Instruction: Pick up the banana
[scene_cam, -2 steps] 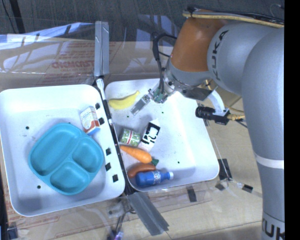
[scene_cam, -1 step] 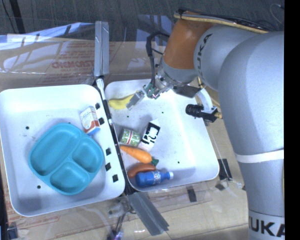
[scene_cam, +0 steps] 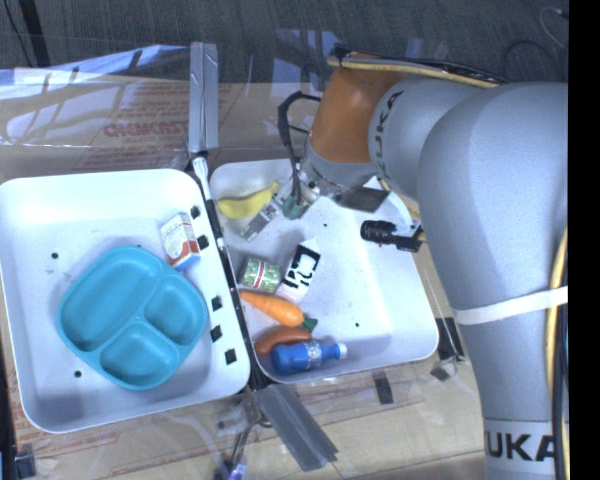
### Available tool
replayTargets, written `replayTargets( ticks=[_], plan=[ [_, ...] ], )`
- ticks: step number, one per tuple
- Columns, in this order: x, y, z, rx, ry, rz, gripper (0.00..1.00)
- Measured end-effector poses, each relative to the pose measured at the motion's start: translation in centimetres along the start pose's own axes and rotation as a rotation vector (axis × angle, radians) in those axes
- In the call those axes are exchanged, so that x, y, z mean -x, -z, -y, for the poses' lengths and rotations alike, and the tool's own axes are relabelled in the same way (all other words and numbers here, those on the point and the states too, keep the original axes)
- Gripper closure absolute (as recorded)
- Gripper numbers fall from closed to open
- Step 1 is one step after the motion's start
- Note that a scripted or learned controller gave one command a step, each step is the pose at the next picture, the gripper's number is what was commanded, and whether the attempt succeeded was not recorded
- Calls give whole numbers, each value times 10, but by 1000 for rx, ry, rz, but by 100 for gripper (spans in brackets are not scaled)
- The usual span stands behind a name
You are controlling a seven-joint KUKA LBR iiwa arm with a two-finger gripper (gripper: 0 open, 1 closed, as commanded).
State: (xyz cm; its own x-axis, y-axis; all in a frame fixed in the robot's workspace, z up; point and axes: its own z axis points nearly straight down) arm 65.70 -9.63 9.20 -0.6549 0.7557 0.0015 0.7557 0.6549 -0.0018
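Both white bins (scene_cam: 40,298) look like smooth plastic with a dull sheen. The blue divided tray (scene_cam: 130,313) in the left bin is smooth, matt plastic. The banana (scene_cam: 242,204), at the upper left of the right bin, has a smooth yellow skin. The carrot (scene_cam: 272,308) looks smooth and slightly glossy, and the blue bottle (scene_cam: 305,355) at the lower edge is shiny plastic. The arm (scene_cam: 460,158) has a smooth grey satin shell with a glossy orange band (scene_cam: 345,113). The counter (scene_cam: 100,118) shows pale, printed, cardboard-like board under clear sheeting.

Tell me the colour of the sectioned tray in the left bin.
Light blue. The tray shows best in the camera view from above.
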Motion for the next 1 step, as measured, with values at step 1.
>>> replayTargets(
  ticks=[1],
  plan=[
    [0, 0, 0, 0, 0, 0, 0]
  ],
)
